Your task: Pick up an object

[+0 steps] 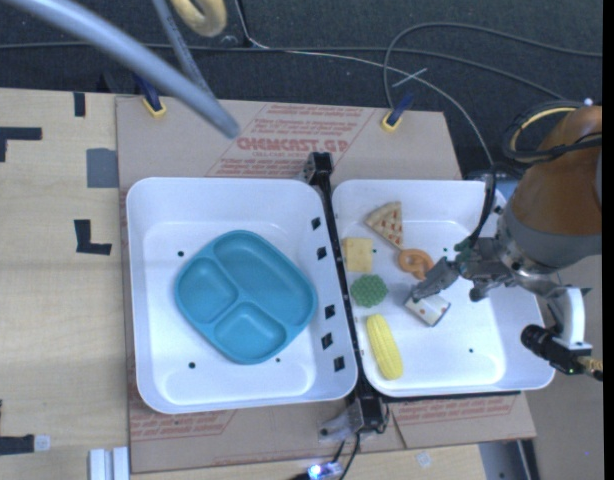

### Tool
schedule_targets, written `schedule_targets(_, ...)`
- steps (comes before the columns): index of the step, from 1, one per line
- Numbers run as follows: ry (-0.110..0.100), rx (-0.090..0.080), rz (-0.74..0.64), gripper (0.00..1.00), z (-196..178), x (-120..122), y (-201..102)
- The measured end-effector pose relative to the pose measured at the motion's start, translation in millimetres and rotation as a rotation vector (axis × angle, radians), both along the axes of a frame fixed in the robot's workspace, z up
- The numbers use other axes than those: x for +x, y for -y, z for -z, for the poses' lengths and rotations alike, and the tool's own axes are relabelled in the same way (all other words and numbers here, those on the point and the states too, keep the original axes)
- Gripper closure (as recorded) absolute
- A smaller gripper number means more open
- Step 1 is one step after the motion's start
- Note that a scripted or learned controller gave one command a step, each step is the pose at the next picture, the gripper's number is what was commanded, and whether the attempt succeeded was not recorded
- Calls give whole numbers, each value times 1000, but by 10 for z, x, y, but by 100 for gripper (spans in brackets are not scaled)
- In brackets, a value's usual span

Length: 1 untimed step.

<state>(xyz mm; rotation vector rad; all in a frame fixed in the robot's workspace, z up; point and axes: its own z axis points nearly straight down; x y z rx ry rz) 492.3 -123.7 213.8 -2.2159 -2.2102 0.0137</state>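
Where gripper (434,286) hovers, cake slice (428,311) below.

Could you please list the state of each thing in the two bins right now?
Blue three-compartment plastic plate: flat in the left white bin, nothing on it.
Triangular waffle-patterned toy wedge: lying in the right white bin.
Pale yellow toy block: lying flat.
Orange toy pretzel: lying flat.
Green round toy: resting.
Yellow toy corn cob: lying lengthwise.
White block: under the tool.

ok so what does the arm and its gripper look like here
The arm is bulky and rounded, with an orange band over a grey wrist section. The gripper is dark grey metal with slim fingers. A thin dark cable loops beside the orange part.
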Motion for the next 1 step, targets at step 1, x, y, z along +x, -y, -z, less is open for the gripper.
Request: schedule_targets(1,12,-2,-4,0,-60,28,-3)
